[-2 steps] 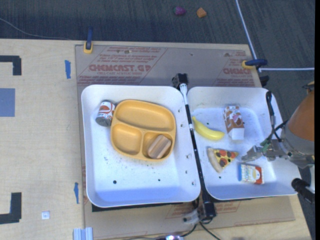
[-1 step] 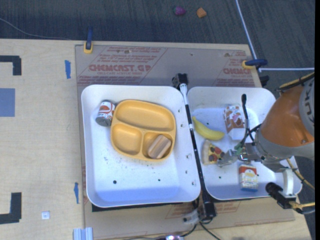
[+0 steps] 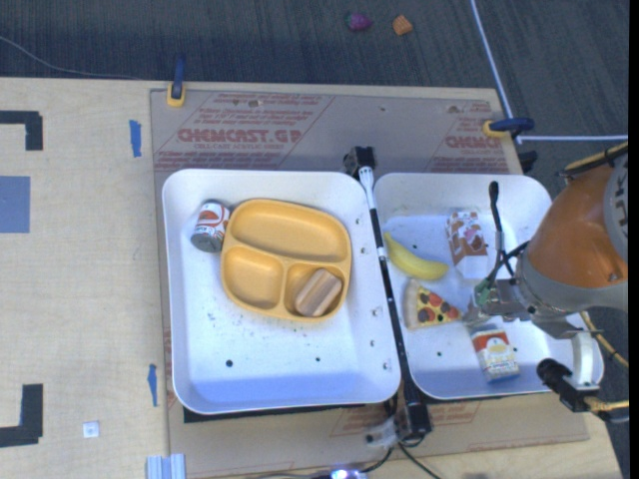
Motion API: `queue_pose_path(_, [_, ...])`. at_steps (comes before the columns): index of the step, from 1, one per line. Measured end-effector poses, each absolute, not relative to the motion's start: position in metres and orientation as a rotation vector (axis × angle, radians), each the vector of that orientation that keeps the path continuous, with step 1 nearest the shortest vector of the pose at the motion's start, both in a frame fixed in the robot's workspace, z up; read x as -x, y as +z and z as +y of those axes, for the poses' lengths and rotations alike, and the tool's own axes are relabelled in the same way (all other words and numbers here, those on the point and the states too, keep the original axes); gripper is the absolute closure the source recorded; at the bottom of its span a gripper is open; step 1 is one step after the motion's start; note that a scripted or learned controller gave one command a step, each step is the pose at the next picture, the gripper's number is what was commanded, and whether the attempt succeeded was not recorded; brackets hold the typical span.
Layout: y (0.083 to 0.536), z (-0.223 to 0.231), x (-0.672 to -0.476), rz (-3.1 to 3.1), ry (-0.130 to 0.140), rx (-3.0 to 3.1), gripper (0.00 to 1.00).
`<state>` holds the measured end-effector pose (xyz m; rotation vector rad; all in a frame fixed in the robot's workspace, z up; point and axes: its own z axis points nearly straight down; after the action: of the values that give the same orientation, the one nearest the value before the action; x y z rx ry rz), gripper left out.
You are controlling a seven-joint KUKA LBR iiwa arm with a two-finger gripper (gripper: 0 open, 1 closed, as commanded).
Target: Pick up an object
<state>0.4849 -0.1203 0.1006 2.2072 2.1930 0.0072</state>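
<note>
The right bin (image 3: 439, 184) holds a yellow banana (image 3: 414, 259), a toy pizza slice (image 3: 431, 307), a brown-and-white snack packet (image 3: 466, 236) and a small white carton with a red label (image 3: 495, 355). My gripper (image 3: 486, 302) hangs low over this bin, between the pizza slice and the carton, just right of the slice. The arm's orange band (image 3: 579, 242) and grey wrist cover the bin's right side. Nothing visibly sits in the gripper.
The left bin (image 3: 260, 372) carries a yellow divided plate (image 3: 285, 230) with a tan bread piece (image 3: 318, 291) in its lower right compartment, and a small can (image 3: 209, 226) beside it. A black post (image 3: 359, 161) stands between the bins. Clamps grip the board's far edge.
</note>
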Motion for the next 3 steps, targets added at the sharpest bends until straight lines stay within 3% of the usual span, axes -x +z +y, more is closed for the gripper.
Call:
queue_pose_path(1, [0.1, -0.12, -0.485, 2.194, 0.007, -2.207, 0.0])
queue_pose_path(2, [0.089, -0.097, -0.482, 2.204, 0.003, -2.215, 0.0])
queue_pose_path(3, [0.101, -0.1, -0.485, 2.19, 0.007, -2.209, 1.0])
